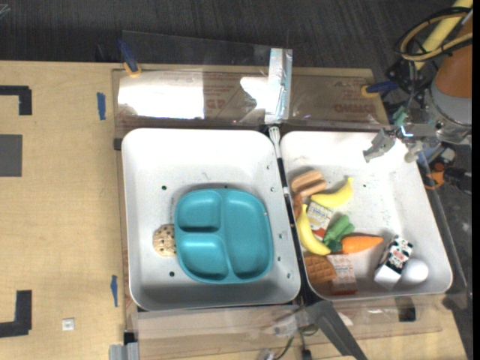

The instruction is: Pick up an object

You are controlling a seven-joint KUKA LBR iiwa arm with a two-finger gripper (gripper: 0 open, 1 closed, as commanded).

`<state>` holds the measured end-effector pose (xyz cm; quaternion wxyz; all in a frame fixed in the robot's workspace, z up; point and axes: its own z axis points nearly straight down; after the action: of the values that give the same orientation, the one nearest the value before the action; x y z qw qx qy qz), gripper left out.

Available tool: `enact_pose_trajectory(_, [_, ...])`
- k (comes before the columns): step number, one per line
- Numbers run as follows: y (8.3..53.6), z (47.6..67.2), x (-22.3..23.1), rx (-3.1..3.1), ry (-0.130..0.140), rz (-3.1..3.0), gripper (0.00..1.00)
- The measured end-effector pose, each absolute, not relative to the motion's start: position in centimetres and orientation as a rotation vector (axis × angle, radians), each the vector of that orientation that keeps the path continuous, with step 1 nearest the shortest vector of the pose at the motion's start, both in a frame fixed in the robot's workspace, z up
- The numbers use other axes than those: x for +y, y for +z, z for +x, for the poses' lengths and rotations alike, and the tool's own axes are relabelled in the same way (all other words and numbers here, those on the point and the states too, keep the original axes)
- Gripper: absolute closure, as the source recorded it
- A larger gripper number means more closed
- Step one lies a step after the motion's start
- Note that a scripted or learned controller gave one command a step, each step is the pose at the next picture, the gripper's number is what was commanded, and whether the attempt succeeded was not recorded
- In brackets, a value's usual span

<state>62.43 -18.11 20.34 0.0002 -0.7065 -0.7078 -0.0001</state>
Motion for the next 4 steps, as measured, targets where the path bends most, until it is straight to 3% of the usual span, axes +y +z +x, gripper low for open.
enact_pose_trajectory(1, [20.3, 62.4, -18.1, -2.223, 0.000, -2.219, 0.00])
enact_pose_trajectory(2, [8.8, 62.9, -15.1, -2.381, -0.007, -2.060, 0.00])
enact_pose_trajectory(3, [9.9, 63.0, -15.1, -2.384, -0.009, -2.062, 1.00])
enact_pose_trajectory(4, [18.9, 60.6, -6.9, -2.381, -0.012, -2.059, 1.00])
